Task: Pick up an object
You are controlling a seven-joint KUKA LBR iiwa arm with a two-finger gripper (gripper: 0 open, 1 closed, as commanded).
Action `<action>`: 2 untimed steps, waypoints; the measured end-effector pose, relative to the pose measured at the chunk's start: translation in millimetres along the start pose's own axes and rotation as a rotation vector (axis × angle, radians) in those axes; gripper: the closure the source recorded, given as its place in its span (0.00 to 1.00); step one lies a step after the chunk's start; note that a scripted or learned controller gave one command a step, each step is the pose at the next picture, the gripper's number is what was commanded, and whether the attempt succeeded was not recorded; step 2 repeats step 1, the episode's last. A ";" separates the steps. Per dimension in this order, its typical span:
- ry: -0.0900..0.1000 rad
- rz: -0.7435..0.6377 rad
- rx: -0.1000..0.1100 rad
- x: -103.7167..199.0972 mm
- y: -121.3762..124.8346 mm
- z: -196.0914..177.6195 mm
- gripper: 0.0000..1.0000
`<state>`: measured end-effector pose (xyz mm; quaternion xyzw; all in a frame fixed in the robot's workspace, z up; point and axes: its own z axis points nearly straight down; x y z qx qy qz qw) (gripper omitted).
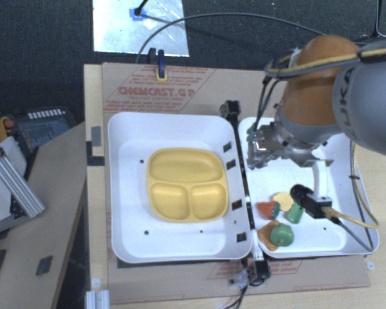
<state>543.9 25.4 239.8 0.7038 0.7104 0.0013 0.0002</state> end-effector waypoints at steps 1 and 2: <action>-0.001 0.003 0.000 44.0 -3.2 -0.7 1.00; -0.001 0.003 0.000 44.0 -3.2 -0.7 1.00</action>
